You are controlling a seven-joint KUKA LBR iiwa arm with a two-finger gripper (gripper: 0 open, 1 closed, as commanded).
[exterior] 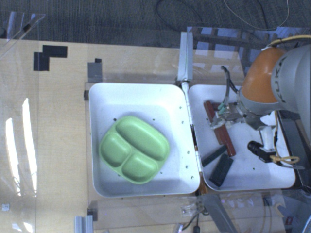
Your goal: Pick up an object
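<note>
We see the tool (220, 117) low in the right-hand shallow white plastic bin (252, 182), directly over the long, flat reddish-brown bar (227, 141). The bar runs slantwise beneath it, from the bin's far part toward its near part. We cannot tell whether the tool is open or closed, because the wrist and its fittings crowd that spot, nor can we say that it touches the bar. We judge the bar to be the thing to pick, and the step in hand to be the closing-in on it. To do this well, we would set the grip across the bar's narrow width rather than along its length. We would come straight down near its middle so it does not tip when lifted, and squeeze only once both long edges are flanked. Just past the bar's nearer end lie a slim black flat strip (214, 156) and a broader black rectangular block (221, 170), close together; a grip taken too far that way might nudge them. Well away from the tool, across the shared rim, the second white bin (141, 97) holds a pale green three-part plastic plate (135, 149). Beyond it spreads the pale wooden counter (48, 140).
</note>
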